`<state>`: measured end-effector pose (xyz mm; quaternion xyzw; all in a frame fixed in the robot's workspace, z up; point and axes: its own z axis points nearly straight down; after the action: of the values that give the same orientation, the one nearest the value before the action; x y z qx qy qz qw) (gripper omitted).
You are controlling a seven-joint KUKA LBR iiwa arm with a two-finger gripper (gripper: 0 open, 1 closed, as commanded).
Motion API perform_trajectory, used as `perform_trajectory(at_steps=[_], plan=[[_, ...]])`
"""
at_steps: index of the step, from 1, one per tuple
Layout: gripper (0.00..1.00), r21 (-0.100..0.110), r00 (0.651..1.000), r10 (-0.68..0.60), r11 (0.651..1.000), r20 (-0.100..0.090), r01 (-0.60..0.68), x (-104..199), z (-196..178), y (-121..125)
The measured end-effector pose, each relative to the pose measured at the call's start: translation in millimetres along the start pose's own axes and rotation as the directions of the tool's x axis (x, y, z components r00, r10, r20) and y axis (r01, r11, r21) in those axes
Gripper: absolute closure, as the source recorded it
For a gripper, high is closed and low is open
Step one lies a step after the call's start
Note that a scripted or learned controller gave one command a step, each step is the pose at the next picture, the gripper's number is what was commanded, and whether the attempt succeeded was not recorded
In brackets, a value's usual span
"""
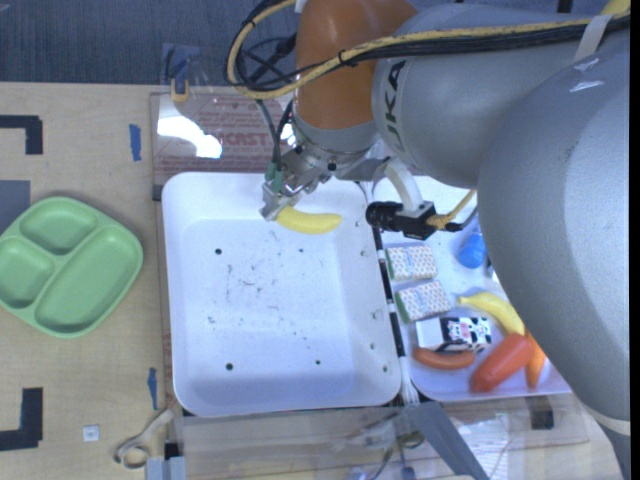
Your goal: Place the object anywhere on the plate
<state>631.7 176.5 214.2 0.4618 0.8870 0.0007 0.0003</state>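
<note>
Claw (276, 200) low over the far edge of the left bin (200, 368), touching the banana (309, 222); clenched or released, cannot tell. Banana lying on that bin's floor just beside the claw. Green plate (66, 264) on the surface (90, 118) well to the left, apart from the bin.

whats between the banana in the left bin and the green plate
Only bare white bin floor, the bin's left wall and bare bench between banana and plate, camera view.

partial dark letters "uk" on the grey arm (392, 93) — sideways, cropped
</note>
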Motion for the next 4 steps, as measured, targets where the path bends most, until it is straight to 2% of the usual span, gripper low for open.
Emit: perform_trajectory(at_steps=[1,2,3,4], plan=[[1.0,0.0,0.972,-0.235,0.972,0.0,0.235,-25.2,47.9,-3.8],[1.0,-0.006,0.957,-0.291,0.957,0.003,0.292,-56.7,107.8,-25.2],[1.0,-0.014,0.879,-0.477,0.879,0.017,0.477,-23.5,119.0,25.8],[1.0,0.0,0.941,-0.339,0.941,-0.001,0.339,53.4,82.7,-9.2]])
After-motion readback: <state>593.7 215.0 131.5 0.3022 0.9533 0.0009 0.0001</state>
